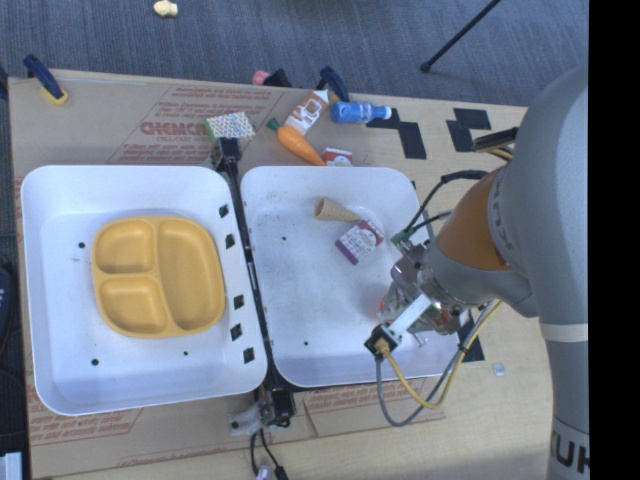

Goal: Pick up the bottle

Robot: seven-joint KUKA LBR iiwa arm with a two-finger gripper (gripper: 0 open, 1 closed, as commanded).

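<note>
Seen from above, two white bins sit side by side on a cardboard-covered bench. The left bin [50, 268] holds one yellow divided plate [157, 274] with three compartments, lying flat near the bin's middle. The right bin [300, 338] holds two small things in its upper half: one tan cone [336, 210] lying on its side, and just below and to the right of it one small wrapped packet [359, 240], maroon and white.

The grey arm [545, 218], with its orange band [470, 230], reaches in from the right, its wrist over the right bin's right edge. The gripper [405, 308] hangs low over the bin's lower right part, tangled with yellow and black cables; whether its jaws are apart or together cannot be told from this angle, and nothing can be seen between them.

The blue bottle [358, 113] lies on its side outside the bins, on the bench behind the right bin, well apart from the gripper. Beside it lie one white and orange bottle [307, 114], one toy carrot [298, 144] and one small red and white box [338, 155]. One patterned block [230, 126] rests near the gap between the bins. Two blue clamps [45, 78] grip the bench's far edge.
</note>
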